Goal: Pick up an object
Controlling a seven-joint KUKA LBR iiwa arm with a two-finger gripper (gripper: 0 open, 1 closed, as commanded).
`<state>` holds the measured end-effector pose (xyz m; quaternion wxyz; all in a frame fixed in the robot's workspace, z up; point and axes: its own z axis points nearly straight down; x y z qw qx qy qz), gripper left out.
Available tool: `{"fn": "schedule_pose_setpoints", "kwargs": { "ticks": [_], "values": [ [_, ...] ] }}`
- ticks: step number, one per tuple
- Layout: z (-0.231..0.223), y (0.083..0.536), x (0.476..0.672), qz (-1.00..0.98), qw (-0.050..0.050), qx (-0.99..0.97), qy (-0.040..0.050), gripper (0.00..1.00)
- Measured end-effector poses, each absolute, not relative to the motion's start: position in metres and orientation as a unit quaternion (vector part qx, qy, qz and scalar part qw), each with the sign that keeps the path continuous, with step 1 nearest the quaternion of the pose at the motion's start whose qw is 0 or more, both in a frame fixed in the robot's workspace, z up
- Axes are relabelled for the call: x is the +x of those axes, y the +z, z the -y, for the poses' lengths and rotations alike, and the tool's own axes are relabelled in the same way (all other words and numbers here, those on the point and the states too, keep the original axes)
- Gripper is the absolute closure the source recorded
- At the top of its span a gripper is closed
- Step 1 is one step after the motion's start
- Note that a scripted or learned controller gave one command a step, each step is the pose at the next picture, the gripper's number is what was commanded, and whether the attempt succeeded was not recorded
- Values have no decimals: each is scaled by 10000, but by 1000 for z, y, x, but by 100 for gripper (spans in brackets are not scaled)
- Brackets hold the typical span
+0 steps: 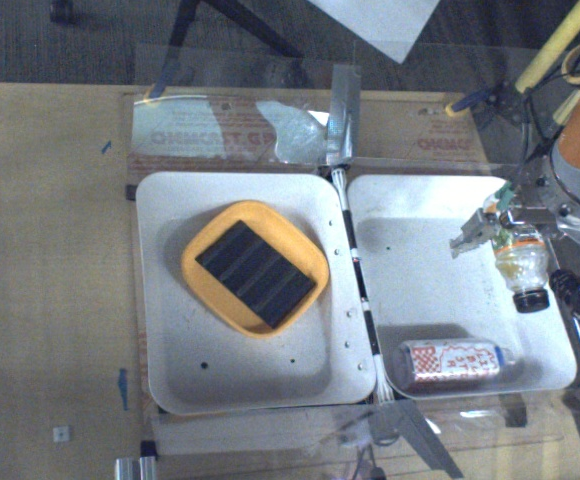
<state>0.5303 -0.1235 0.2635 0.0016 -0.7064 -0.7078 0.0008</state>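
The gripper (480,230) hangs over the right bin (425,298) beside a small bottle (525,268) (finger spacing: cannot tell). A tube (457,359) lies nearby; the bottle could roll away if nudged.

Faint reddish lettering on cardboard strip (220,138) behind bins, unreadable; tube (455,360) print illegible.
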Motion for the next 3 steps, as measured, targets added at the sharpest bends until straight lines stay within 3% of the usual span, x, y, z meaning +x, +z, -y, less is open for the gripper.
{"fn": "schedule_pose_setpoints", "kwargs": {
  "ticks": [1,2,3],
  "values": [
    [101,220,526,6728,19,-7398,9,0],
    [170,174,560,6746,-7,-7382,2,0],
    [204,94,605,7311,1,-6823,-20,0]
  ]
}}
